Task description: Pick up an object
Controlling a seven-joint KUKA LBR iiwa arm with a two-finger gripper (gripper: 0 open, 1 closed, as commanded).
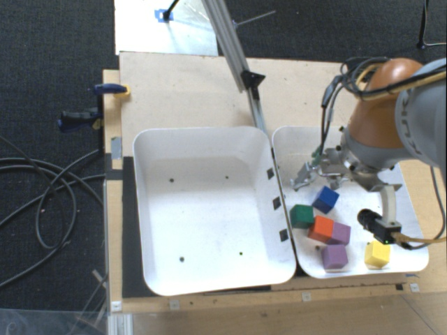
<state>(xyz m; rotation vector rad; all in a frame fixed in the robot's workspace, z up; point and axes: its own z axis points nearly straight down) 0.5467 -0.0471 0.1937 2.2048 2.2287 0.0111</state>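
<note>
Reaching in from the right, the arm (405, 110) holds its gripper (312, 175) low over the right bin (293, 142), near its left wall. The fingers look spread with nothing between them, though the view is poor. A blue cube (325, 199) lies just beside the fingertips. Green (302, 216), orange (321, 228) and two purple cubes (335, 257) cluster toward the front edge; a yellow cube (377, 255) sits at the front right corner.

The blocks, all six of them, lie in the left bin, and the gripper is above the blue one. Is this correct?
Not quite. The camera view shows the blocks in the right bin, not the left bin. The gripper is above and left of the blue one.
</note>
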